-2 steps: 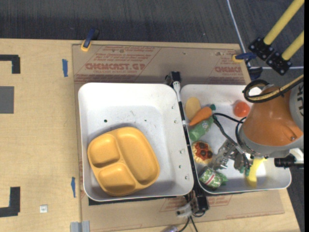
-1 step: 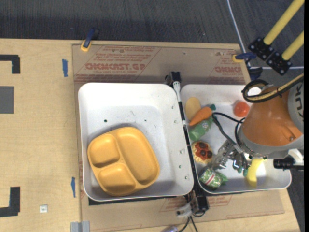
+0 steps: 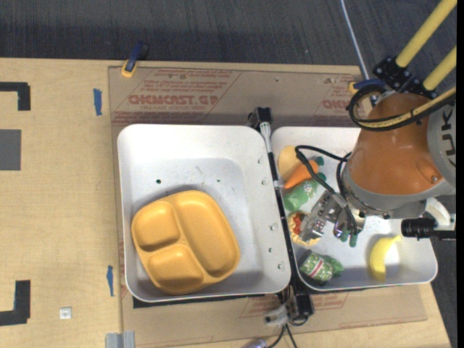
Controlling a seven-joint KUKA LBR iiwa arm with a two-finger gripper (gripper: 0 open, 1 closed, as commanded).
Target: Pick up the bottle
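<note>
Gripper [image 3: 324, 223] hangs low in your right bin [image 3: 424, 270], just above the clutter by its left wall; you cannot tell how its jaws stand. Your bottle [image 3: 320, 266], green-labelled, lies just below it, near the front rim.

Dark grey carpet floor [image 3: 217, 13], tan bench [image 3: 51, 216] — cardboard sheet [image 3: 181, 96], blue tape [image 3: 97, 101]

I see the bottle [image 3: 299, 196] lying flat in the right bin [image 3: 420, 274], green label, orange cap, hard against the left wall, partly hidden.
</note>
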